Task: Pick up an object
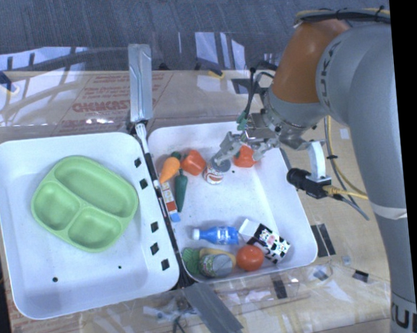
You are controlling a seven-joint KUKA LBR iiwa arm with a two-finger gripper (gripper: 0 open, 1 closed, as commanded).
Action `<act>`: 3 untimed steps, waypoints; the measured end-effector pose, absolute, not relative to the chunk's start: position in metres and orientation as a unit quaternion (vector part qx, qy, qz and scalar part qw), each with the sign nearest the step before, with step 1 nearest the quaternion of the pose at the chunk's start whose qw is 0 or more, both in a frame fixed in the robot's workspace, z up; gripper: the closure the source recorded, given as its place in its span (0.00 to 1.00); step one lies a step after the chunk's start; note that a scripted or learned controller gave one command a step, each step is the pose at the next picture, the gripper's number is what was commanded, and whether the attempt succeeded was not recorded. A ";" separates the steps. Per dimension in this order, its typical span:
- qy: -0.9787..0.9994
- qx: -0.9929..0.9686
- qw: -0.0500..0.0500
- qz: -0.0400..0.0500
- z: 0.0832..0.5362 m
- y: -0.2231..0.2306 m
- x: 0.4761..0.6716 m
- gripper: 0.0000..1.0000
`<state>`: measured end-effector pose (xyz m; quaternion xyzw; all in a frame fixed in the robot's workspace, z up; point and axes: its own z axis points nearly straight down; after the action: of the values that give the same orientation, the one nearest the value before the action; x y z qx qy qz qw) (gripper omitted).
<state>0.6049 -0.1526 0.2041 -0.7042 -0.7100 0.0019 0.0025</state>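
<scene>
At the near edge of the right bin [292, 213] a cluster of small things lies packed together: a red ball [250, 257], a black-and-white patterned block [273, 243], a greenish round item [210, 263] and, just beyond them, a blue bottle [218, 234] on its side. Farther in, against the divider between the bins, a carrot-like orange piece [169, 167] and a dark green piece [181, 188] lie side by side, with an orange-red object [193, 162] just to their right. The left bin [23, 287] holds a green divided plate [85, 202]. At the far side of the right bin the gripper [226, 157] hangs low over the floor, and a small red object [244, 157] sits right against its right side (whether it is actually between the fingers I cannot tell, nor whether the fingers are apart or together). A small pale round thing [214, 175] lies just near of the tip. If that red piece is the target, a good pick would need the fingers to straddle it squarely and close before any lift; a glancing contact would likely just nudge it toward the far wall. Lifting straight up, slowly, would show whether the hold is real.
</scene>
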 end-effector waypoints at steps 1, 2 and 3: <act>-0.708 -0.706 -0.010 -0.008 0.116 -0.141 0.659 0.00; -0.710 -0.704 -0.009 -0.007 0.126 -0.139 0.660 1.00; -0.711 -0.703 -0.009 -0.007 0.126 -0.139 0.660 0.00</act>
<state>0.6596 -0.1392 0.1259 -0.7035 -0.7106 -0.0069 -0.0089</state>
